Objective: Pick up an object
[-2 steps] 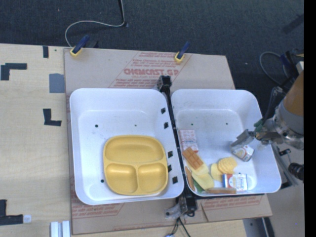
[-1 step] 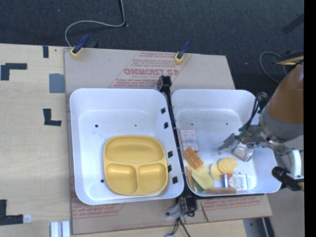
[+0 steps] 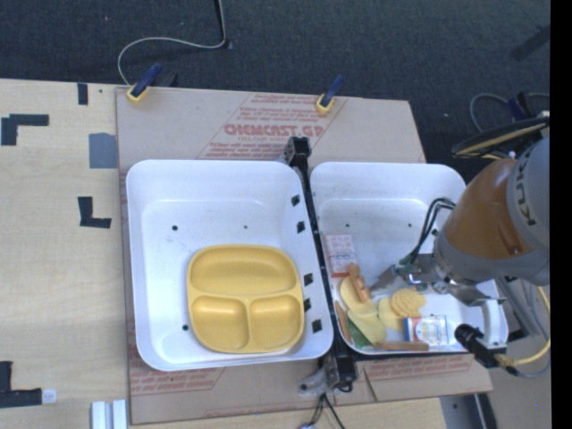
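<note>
The arm point(image 3: 500, 231) is seen reaching in over the right bin point(image 3: 384, 181). The gripper point(image 3: 404, 280) is placed low, just above the pile of small objects point(image 3: 384, 311) heaped in that bin's near corner; whether anything is pinched cannot be told. A yellow divided tray point(image 3: 244, 297) is seen lying flat in the left bin point(image 3: 161, 195), well apart from the gripper.

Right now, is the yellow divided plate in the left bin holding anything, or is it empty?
Empty. The yellow divided plate lies flat, right way up, in the left bin, and all three of its compartments show bare yellow with nothing in them.
</note>
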